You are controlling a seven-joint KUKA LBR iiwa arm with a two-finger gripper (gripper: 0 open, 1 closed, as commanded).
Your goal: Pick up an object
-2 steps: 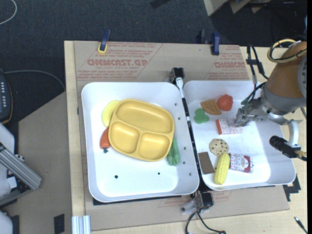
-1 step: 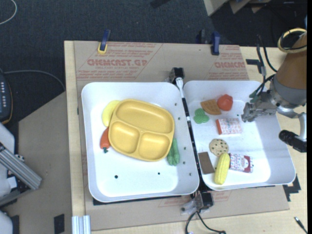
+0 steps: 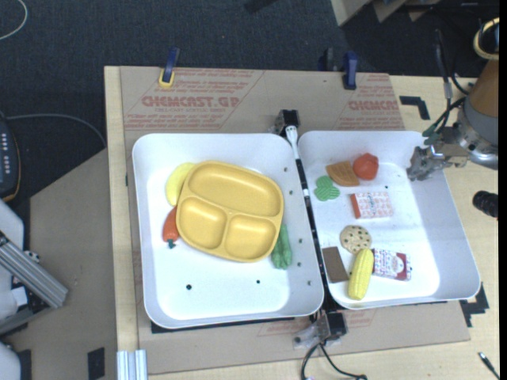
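I read red letters on the brown board (image 3: 238, 93) behind the bins: "CHEMCAST GP" at the left, and again, partly cut off, at the right.

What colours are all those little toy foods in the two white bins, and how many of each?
Yellow: 3, divided tray, piece behind it, corn
Green: 2
Red or orange: 3
Brown: 2
Red-white packets: 2
Total: 12
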